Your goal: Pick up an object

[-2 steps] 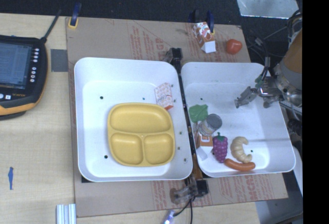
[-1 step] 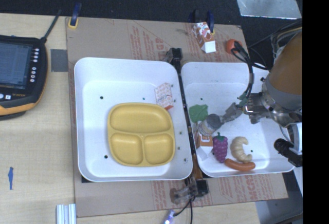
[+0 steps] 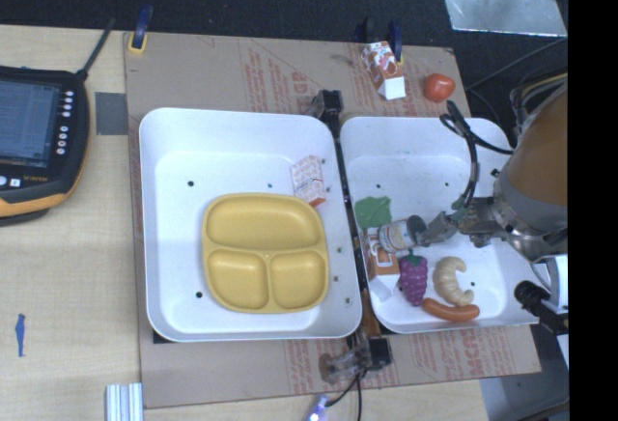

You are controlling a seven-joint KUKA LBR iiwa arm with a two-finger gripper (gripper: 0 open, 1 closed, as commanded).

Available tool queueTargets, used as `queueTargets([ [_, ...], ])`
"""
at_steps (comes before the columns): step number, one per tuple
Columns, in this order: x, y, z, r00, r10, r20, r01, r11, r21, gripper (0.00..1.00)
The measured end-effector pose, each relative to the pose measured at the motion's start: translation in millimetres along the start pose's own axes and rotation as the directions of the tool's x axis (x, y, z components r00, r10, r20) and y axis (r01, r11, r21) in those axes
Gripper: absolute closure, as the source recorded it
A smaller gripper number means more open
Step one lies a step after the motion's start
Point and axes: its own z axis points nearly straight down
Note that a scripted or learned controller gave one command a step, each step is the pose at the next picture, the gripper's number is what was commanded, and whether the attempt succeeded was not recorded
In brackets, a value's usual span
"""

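I am reaching in from the right, over the right bin [image 3: 425, 134], with my pincer [image 3: 432, 230] hanging low near the bin's middle. My two dark fingers [image 3: 439, 226] are pointing leftward toward a small can [image 3: 398, 236] lying on its side; whether they are spread or pressed together I cannot tell from this slant, and nothing is showing between them.

The can is lying just beside my fingertips, on their left, so close that it may be touching them (I cannot say for sure). A green piece [image 3: 373, 212] is resting just above and left of the can, against the bin's left wall. Below the can, a purple bunch of grapes [image 3: 413, 278] is lying near the bin's front, with a pale croissant [image 3: 452, 278] just to its right, below my pincer. A reddish sausage [image 3: 450, 311] is lying along the front wall, under both of them. A small orange-and-white carton [image 3: 379, 259] is sitting left of the grapes.

In the left bin [image 3: 164, 168] a yellow divided tray [image 3: 266, 251] is lying flat, and a small patterned box [image 3: 308, 180] is sitting near its upper right corner. Outside the bins, on the cardboard [image 3: 241, 71], a little carton [image 3: 383, 69] and a red tomato [image 3: 438, 86] are resting well apart from my pincer.
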Motion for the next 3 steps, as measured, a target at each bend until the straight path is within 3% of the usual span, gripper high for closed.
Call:
queueTargets([
  [1,4.3,-0.2,12.8,1.0,-0.007,-0.011,0.007,1.0,0.018,0.0],
  [2,14.1,4.0,56.6,1.0,-0.003,-0.005,0.003,1.0,0.01,0.0],
  [3,-72.3,15.7,73.0,1.0,-0.005,-0.012,0.005,1.0,0.018,0.0],
])
